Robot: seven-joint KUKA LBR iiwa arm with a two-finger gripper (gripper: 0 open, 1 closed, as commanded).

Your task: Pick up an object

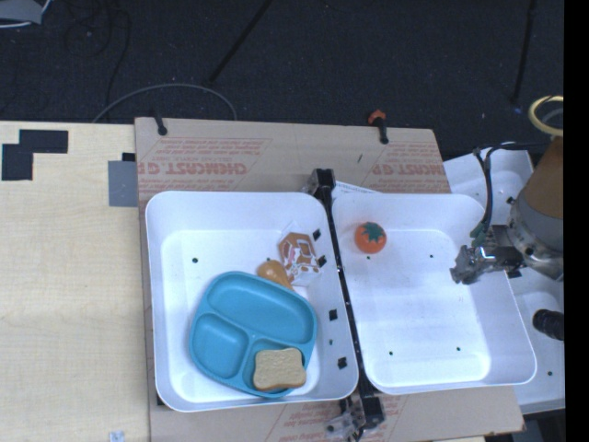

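Camera view, looking down at a slant on a bench with two shallow white bins side by side. The left bin (170, 238) holds a blue divided tray (230, 325) with a slice of toy bread (279, 369) resting in its near compartment. Just behind the tray lie a small orange-yellow piece (272, 271) and a clear wrapped packet with a brown-and-white print (299, 251), the two close together, perhaps touching. The right bin (423, 357) holds one thing, a small orange toy fruit with a green top (371, 237), sitting alone near the far left corner, close to the divider between the bins.

The arm comes in from the right, and its gripper (467, 270) hangs over the right bin's right edge, well apart from the fruit. The tool is small and dark from here, and I cannot tell how wide it stands.

Nothing is held yet. The fruit looks the easiest pick: it has bare floor all round. To do it well, the arm should travel left and away, centre above the fruit before descending, and stay clear of the divider wall. Being round, it may roll if struck off-centre
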